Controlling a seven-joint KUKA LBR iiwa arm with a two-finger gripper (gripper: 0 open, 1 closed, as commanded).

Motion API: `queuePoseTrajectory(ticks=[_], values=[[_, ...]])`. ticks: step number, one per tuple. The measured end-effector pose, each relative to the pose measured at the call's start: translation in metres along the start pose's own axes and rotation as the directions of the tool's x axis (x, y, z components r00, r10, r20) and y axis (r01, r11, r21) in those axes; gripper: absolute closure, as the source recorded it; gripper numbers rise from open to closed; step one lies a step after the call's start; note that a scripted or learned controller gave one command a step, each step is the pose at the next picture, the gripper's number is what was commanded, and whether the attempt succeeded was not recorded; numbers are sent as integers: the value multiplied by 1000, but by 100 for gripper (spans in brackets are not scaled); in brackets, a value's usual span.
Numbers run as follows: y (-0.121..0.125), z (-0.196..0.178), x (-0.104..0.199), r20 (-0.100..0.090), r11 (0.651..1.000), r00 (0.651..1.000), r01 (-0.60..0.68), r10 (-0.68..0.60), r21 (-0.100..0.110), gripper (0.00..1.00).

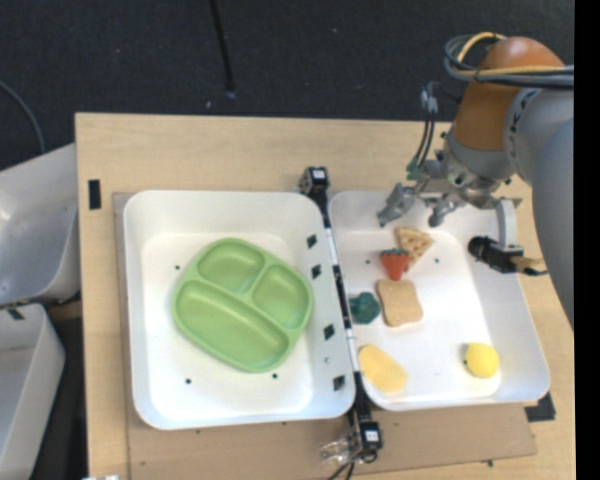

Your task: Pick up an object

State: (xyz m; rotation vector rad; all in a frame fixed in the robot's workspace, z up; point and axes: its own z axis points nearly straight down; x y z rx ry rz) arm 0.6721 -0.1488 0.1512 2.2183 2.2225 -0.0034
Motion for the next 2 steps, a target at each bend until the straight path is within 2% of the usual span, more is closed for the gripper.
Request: queuePoseTrajectory(ticks=[1,2], values=[[1,-14,-1,1,1000,1000,0,0,-6,100],[3,-59,3,-2,1000,1000,1,-1,-6,100]])
